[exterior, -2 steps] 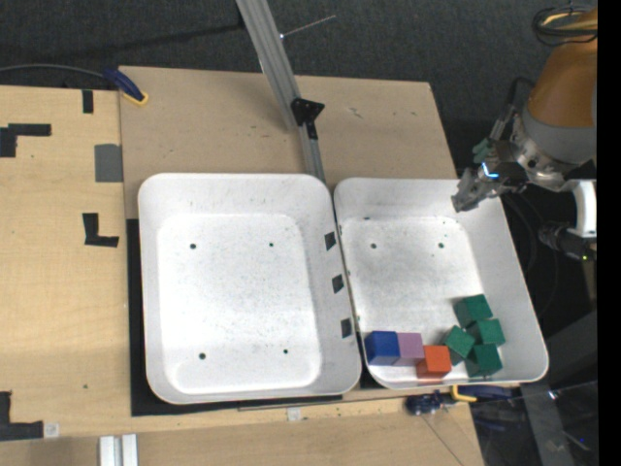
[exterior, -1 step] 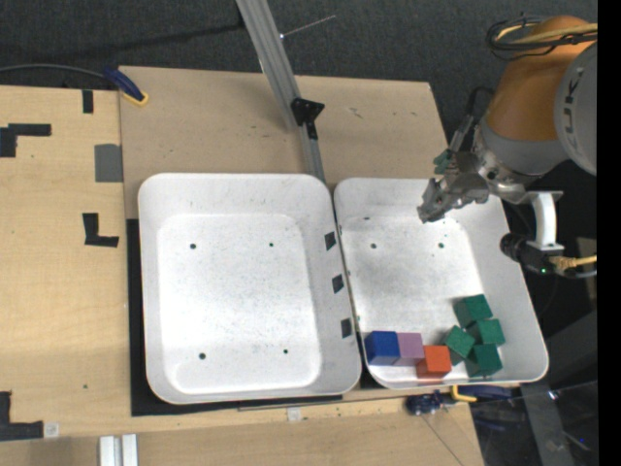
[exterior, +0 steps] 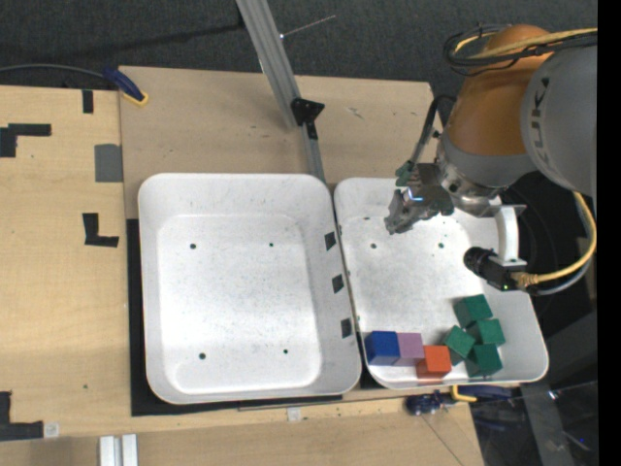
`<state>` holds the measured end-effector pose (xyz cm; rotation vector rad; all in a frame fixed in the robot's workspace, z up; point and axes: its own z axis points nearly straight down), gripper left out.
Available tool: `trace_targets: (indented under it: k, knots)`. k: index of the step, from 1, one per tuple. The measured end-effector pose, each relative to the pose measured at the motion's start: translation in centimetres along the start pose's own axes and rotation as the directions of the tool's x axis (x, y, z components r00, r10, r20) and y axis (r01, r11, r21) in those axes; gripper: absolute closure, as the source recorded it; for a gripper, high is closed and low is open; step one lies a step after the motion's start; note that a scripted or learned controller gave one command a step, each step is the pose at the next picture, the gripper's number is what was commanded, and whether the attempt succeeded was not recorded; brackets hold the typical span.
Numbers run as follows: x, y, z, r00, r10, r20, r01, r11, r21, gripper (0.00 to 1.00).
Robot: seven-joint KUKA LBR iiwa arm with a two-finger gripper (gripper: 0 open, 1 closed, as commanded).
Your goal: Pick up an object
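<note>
Camera view — slanted look down on a pale wooden surface [exterior: 213, 115] carrying two shallow white bins side by side. The left bin [exterior: 155, 260] is sitting with a speckled, bare floor. The right bin [exterior: 388, 270] is holding all the blocks, crowded into its near corner, probably where they have slid or been dropped: a blue block [exterior: 382, 346], a lilac block [exterior: 410, 346], an orange block [exterior: 436, 359] and several green blocks [exterior: 477, 333] touching one another. All are small, hard-edged cubes with matte faces, looking easy to pinch on flat sides, though the tight packing is leaving little room for fingers between them.

The arm [exterior: 505, 105] is reaching in from the right, its rounded grey and orange shell glossy, cables looping around it. The hand [exterior: 403, 216] is hanging over the far end of the right bin, well apart from the blocks; nothing is showing between its fingers, and how far they are parted I cannot tell — the tip is dark and blurred. Judging from this, the pick is not yet made. A slanting metal bar [exterior: 267, 37] is crossing the upper surface.
</note>
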<state>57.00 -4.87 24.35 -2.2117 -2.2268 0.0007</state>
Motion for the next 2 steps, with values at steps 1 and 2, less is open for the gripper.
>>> trace_targets:
  k: [1, 2]
  knots:
    - [5.1, -2.5, 1.3, 1.0, 0.001, 0.0, -0.001, 1.0, 0.002, 1.0]
    - [9.4, -4.4, 2.1, 1.0, 0.001, 0.001, -0.001, 1.0, 0.002, 1.0]
